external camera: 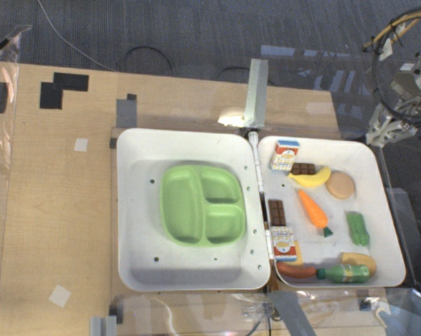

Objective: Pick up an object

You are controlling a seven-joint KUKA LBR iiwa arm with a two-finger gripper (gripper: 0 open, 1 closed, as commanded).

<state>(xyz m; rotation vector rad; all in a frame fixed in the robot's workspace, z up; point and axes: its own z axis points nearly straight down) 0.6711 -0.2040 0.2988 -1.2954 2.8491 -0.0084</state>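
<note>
Nothing is picked yet: the gripper (389, 129), its opening impossible to judge, hangs beyond the right bin (381, 204), needing to descend onto the carrot (311, 207).

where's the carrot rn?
The carrot lies in the right bin, near its middle, just below the banana and right of the chocolate bar, its green top pointing toward the near-right corner.

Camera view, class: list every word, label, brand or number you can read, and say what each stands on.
No text is readable.
Upper carton: printed face, too blurred to read.
Lower carton: printed face, too blurred.
Green bottle: yellow label, too small to read.
</note>
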